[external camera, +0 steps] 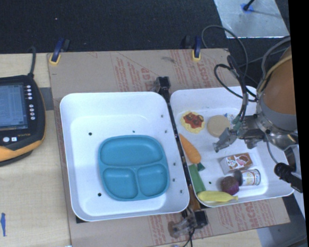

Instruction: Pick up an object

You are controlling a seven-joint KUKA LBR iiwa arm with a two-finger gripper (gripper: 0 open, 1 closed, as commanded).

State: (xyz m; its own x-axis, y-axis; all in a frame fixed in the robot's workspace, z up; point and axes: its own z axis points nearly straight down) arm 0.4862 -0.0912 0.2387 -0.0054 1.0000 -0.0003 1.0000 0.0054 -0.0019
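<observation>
Inspection of the overhead view: the arm reaches in from the right, with the gripper hanging over the middle of the right bin. The dark fingers point left and down. How far apart they stand cannot be told from this angle, and no object can be seen between them.

Contents of the right bin, all apparently lying on its floor: a small pizza near the upper left; a tan round cookie just beside it, close to the fingers; a carrot along the left wall; a green piece below the carrot; a banana at the lower edge; a dark purple ball touching a small can; and a brown packet just above them.

The left bin holds a blue divided plate. A tablet sits on the tabletop at far left.

Assessment: the pick appears not yet done. The gripper looks positioned near candidate items, but a descent, closure and lift evidently remain.
</observation>
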